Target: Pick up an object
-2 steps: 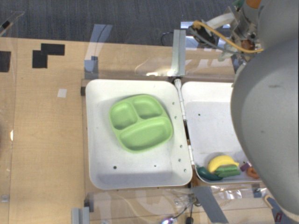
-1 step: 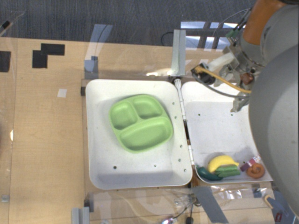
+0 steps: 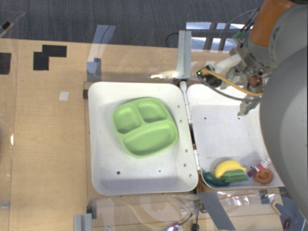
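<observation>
Two white bins point(image 3: 144, 182); one green divided plate point(image 3: 144, 126); one banana point(image 3: 229, 167); one doughnut point(image 3: 263, 176).

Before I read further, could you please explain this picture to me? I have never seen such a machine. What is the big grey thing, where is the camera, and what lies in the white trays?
The big grey shape with the orange band is a robot arm; it reaches in from the right. One camera, fixed above the bench, looks down at a slant.

Two shallow white bins sit side by side. The left bin holds a green divided plate. In the right bin, at its near edge, lie a yellow banana, a dark green vegetable-like toy and a brown ring-shaped toy.

The gripper hangs above the right bin. Nothing is seen held in it.
</observation>
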Robot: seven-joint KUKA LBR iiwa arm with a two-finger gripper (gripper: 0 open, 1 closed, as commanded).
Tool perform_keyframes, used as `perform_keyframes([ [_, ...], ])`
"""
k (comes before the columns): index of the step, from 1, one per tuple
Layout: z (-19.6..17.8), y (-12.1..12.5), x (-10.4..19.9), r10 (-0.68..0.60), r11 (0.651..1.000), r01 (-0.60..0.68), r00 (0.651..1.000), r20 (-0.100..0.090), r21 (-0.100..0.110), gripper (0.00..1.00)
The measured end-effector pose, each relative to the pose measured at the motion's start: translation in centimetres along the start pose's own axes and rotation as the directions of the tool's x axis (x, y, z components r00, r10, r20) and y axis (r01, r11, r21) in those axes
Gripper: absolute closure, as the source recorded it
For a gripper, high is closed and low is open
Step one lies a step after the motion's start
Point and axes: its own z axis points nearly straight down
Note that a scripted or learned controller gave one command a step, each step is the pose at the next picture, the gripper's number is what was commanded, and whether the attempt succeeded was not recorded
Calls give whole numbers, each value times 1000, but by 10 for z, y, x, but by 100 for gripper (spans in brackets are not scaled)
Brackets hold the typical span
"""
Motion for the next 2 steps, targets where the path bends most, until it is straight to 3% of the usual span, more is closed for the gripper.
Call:
perform_keyframes([
  [2, 0, 0, 0, 0, 1000, 0, 1000, 0, 0, 0],
])
